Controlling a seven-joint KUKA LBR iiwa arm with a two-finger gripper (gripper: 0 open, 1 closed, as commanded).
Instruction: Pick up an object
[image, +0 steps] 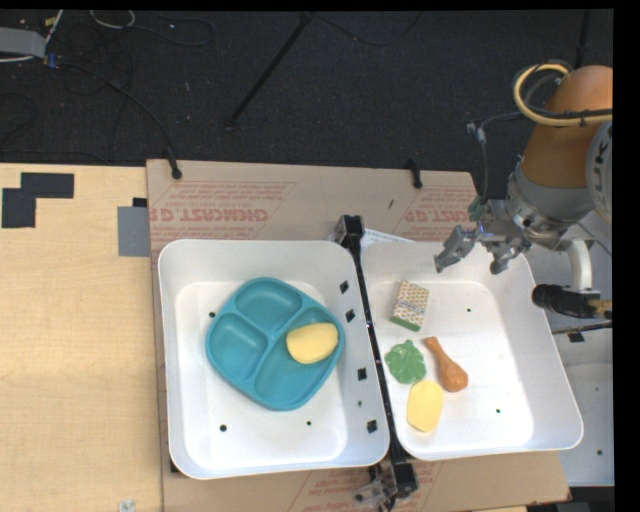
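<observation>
Gripper (478, 250) hangs over the right bin's (540, 330) far rim, fingers spread and holding nothing, presumably staged above its candidates: patterned sponge (410, 304), green toy (405, 361), orange drumstick (446, 364), yellow piece (425, 406).

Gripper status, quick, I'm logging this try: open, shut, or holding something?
Gripper: open, holding nothing, above the far edge of the right bin.

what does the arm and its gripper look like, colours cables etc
The arm is grey with a broad orange band above the wrist. A yellow cable loops beside the orange part, and a thin dark cable runs down its left side. The gripper is small, grey metal, with two short fingers.
</observation>
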